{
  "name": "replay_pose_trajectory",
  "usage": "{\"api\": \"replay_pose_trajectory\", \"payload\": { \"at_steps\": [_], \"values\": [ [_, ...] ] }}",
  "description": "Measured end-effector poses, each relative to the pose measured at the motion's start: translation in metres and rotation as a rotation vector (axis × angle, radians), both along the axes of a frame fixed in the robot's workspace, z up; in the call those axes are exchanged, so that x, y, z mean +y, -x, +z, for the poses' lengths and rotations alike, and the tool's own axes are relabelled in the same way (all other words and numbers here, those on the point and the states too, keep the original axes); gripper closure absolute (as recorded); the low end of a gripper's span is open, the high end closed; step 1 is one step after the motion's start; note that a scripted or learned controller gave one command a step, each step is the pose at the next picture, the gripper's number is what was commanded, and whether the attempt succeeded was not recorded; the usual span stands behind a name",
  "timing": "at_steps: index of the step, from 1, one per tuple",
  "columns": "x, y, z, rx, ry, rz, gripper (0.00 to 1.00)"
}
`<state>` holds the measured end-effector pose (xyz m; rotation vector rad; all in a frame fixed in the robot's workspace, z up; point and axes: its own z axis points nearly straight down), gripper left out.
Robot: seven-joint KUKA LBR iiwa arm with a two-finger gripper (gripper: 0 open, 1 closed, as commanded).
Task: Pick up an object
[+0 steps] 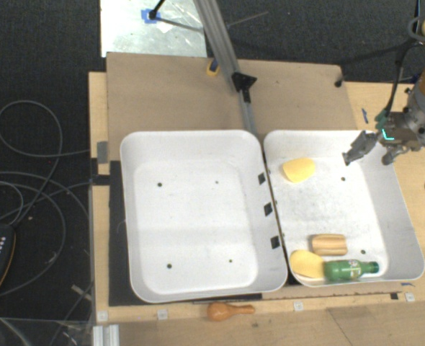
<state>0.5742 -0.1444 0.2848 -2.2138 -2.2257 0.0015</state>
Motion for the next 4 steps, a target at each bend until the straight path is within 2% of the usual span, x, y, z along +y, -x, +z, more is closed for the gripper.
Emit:
{"api": "replay_pose_trajectory", "payload": {
  "at_steps": [1, 3, 4],
  "values": [
    [0.000, -0.001, 0.002, -0.004, 0.001, -0.001, 0.00],
    [-0.009, 0.014, -0.095, 0.002, 0.000, -0.006, 0.00],
    [-0.015, 0.014, -0.156, 0.002, 0.000, -0.006, 0.00]
  ]
}}
